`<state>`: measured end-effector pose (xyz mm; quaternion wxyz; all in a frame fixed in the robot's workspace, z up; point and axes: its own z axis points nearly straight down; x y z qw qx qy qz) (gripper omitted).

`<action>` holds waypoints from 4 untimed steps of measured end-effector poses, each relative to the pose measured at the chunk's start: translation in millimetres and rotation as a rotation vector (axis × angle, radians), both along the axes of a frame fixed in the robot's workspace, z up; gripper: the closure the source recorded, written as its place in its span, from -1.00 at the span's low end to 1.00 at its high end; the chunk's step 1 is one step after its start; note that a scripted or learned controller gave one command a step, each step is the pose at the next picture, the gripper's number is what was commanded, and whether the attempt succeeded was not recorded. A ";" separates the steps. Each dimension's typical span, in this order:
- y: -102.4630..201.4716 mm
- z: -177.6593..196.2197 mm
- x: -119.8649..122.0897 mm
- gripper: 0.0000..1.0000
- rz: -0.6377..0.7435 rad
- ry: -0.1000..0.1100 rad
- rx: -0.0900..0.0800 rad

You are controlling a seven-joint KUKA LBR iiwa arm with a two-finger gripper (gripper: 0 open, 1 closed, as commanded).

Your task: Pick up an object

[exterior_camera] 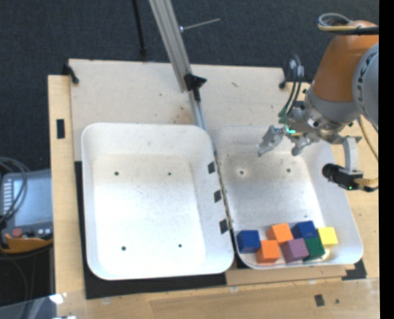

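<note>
Blocks [288, 242] well below end effector [282, 143].

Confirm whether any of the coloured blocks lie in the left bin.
No: the blocks, such as the yellow block and a blue block, all cluster at the near end of the right bin.

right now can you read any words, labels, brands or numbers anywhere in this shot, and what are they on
No text can be read here.
The pendant screen at the left edge is lit, but too blurred to read.
The coloured blocks in the right bin bear no marks that I can make out.
The arm shows no readable brand or number.
</note>
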<state>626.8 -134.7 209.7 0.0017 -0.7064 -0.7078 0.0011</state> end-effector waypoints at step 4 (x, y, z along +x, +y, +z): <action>-1.1 -113.2 -5.3 -1.00 -0.005 -0.003 -0.003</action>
